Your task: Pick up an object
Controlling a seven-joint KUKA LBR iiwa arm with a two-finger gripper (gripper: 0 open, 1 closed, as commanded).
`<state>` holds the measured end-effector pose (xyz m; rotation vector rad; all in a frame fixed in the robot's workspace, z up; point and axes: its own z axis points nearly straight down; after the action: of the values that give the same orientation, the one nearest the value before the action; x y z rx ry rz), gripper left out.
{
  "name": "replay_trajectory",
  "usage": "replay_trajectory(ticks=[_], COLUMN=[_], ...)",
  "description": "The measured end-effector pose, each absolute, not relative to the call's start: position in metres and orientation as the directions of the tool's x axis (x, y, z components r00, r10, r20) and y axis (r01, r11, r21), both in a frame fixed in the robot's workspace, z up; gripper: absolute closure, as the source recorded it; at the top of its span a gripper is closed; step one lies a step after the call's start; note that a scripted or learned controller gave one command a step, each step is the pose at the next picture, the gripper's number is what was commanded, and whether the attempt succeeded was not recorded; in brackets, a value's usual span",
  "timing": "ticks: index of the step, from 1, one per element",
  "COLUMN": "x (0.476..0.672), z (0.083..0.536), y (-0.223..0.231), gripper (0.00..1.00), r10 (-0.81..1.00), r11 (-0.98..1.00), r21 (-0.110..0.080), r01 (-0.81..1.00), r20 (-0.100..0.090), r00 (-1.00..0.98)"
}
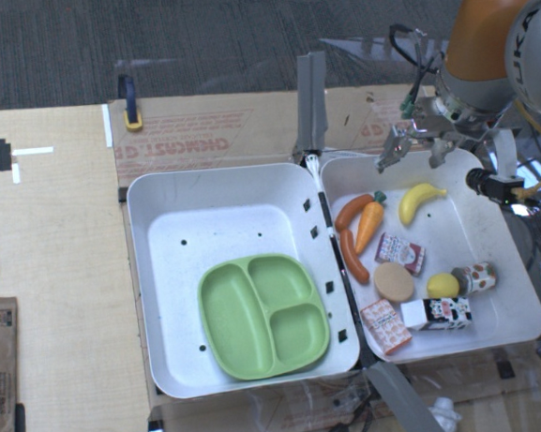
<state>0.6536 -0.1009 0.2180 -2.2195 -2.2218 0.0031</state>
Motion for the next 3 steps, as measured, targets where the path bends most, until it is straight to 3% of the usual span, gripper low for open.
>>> replay_trajectory(ticks=[1,2,3], x=[0.663,0.637,0.634], z=[0.11,0.093,0.125], y=[-0.139,-0.149,-0.154], gripper=[0.0,0.0,0.0], r10=[1.0,0.994,0.992], r11=[0.009,-0.113,-0.128], r21=[0.015,0.0,0.0], r01=[1.0,0.994,0.992], r20=[-0.004,0.0,-0.001], r00=[-0.009,0.113,0.128])
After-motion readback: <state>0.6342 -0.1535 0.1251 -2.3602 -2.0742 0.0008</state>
